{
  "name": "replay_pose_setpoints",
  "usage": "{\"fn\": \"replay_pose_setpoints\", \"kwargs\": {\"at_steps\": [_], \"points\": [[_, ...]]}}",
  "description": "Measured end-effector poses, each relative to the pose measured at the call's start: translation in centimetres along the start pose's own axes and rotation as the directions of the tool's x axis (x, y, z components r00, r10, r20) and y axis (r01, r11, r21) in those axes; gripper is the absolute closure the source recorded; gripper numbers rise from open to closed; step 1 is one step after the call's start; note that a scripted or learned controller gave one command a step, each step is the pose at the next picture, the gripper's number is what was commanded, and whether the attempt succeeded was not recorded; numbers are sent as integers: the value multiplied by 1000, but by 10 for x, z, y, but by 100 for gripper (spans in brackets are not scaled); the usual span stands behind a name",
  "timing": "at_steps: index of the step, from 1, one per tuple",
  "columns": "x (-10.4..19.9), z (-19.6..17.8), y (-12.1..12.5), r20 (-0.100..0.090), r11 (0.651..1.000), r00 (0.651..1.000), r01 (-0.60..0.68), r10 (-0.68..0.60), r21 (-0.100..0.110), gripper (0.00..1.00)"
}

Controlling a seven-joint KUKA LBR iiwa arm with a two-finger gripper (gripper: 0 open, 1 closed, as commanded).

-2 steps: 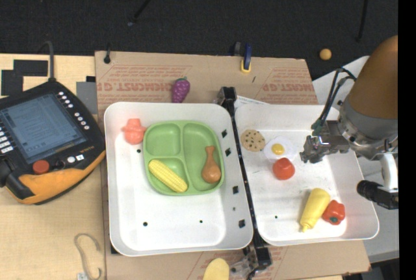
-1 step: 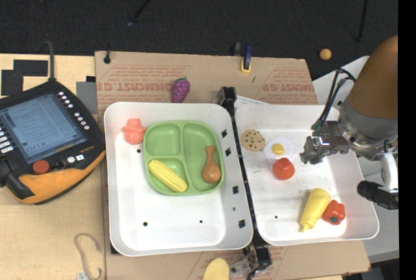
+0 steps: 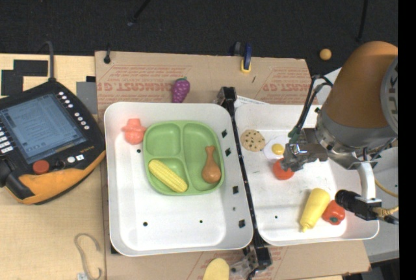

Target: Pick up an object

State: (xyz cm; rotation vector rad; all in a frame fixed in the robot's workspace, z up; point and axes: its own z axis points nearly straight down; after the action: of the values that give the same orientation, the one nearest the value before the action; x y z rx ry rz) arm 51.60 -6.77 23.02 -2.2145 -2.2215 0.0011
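My gripper (image 3: 291,156) hangs low over the middle of the right bin (image 3: 273,230), directly above a small red object (image 3: 283,171) that lies on the bin floor; its upper part is hidden by the gripper. Just to the left lies a round cookie (image 3: 252,140), and a yellow-and-white piece (image 3: 277,149) peeks out beside the gripper. A yellow bottle (image 3: 314,207) and a red pepper (image 3: 334,213) lie toward the bin's front right.
The left bin (image 3: 169,227) holds a green divided plate (image 3: 162,136) with corn (image 3: 168,175) and a drumstick (image 3: 210,165), plus a pink toy (image 3: 132,131). Purple grapes (image 3: 181,89) sit behind the bins, a yellow fruit (image 3: 216,268) in front, a tablet (image 3: 39,129) at left.
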Motion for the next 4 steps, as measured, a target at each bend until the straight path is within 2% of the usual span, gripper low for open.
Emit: {"fn": "replay_pose_setpoints", "kwargs": {"at_steps": [1,2,3,4], "points": [[49,-6,2,1,1000,1000,0,0,-2,100],[98,-9,-8,1,1000,1000,0,0,0,100],[126,0,-6,2,1000,1000,-2,2,2,100],[141,-3,-9,2,1000,1000,-2,2,0,100]]}}
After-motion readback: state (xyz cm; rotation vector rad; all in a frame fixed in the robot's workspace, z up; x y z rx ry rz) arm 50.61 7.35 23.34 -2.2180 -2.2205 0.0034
